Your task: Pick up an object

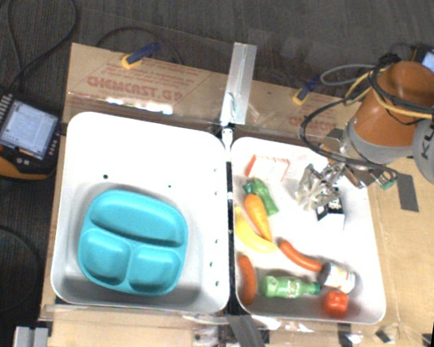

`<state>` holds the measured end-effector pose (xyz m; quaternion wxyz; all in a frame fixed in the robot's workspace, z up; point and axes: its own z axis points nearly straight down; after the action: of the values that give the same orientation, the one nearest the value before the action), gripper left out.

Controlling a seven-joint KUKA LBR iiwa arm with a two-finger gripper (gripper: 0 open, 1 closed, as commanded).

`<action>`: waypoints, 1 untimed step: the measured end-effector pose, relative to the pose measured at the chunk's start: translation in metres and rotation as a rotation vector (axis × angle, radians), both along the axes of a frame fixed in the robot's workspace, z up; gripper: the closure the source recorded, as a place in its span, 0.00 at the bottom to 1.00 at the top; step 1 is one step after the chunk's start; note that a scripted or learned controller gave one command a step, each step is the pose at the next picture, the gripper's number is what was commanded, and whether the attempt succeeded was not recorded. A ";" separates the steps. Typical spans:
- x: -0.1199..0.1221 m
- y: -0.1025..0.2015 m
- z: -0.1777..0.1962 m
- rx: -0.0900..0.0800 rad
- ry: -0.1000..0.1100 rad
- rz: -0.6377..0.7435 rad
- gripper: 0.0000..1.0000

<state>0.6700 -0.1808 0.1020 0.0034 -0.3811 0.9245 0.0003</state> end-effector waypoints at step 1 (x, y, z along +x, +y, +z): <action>-0.007 0.031 0.018 0.002 0.002 -0.407 1.00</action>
<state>0.6632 -0.1501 0.1202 0.0031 -0.1863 0.9825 0.0010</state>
